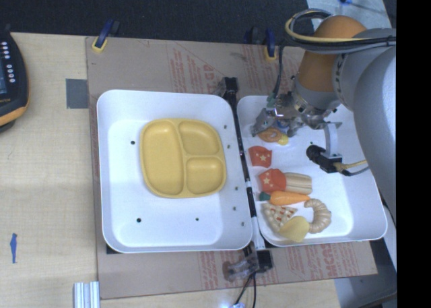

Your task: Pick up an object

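Several toy foods crowd the right bin (363,222), and my pincer (275,123) hangs low over its far-left corner. It is right above a small orange-and-yellow toy piece (275,137), and that's my likeliest pick. Spread or pressed together? I cannot tell from up here, since the metal tooling blurs against the white floor, so I claim no hold on anything.

Risks, as I judge them: that piece sits near the bin's left wall. A descent slightly off could catch the rim, or shove the piece into the corner instead of closing round it. It looks small, rounded and glossy, likely hard plastic, so it may squirt out sideways under pressure. Just beside it, toward the camera, lies a red wedge (260,156), and a sloppy close could nudge that too.

Further along, a red strawberry-like chunk (271,180) touches a pale beige cylinder (299,182). Then come a smooth orange carrot (289,198), a speckled pizza slice (276,216), a ribbed, curled shrimp (321,211) and a pale yellow lump (294,230). They're all packed close, a tangle I'd rather not reach into.

Over in the left bin (114,165) lies a matte yellow compartment plate (182,156) with three wells. It's broad and flat, poor for a pinch. Both bins rest on brown cardboard (168,64) on the table (47,185).
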Robot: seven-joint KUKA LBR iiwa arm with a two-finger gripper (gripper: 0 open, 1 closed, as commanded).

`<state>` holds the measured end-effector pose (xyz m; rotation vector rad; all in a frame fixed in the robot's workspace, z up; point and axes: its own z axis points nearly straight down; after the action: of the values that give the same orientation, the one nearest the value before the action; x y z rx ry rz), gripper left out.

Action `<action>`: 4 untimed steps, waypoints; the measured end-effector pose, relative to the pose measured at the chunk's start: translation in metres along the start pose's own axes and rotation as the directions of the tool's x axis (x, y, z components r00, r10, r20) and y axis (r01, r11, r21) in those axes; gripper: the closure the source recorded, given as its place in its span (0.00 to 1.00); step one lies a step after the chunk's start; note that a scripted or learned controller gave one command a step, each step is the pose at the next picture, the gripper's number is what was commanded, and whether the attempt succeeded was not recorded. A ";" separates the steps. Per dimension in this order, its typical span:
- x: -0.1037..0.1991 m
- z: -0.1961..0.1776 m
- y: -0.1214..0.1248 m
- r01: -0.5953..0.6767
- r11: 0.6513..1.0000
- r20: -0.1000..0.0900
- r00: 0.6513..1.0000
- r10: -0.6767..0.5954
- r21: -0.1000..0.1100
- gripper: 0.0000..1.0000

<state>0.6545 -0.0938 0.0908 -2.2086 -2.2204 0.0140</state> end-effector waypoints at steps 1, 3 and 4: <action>-0.023 0.000 0.000 -0.005 1.000 0.000 1.000 0.005 -0.003 0.00; -0.028 0.000 0.000 -0.004 1.000 0.000 1.000 0.004 -0.004 0.00; -0.013 0.000 0.000 -0.002 1.000 0.000 1.000 0.002 -0.001 0.00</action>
<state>0.6544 -0.1063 0.0908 -2.2113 -2.2193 0.0132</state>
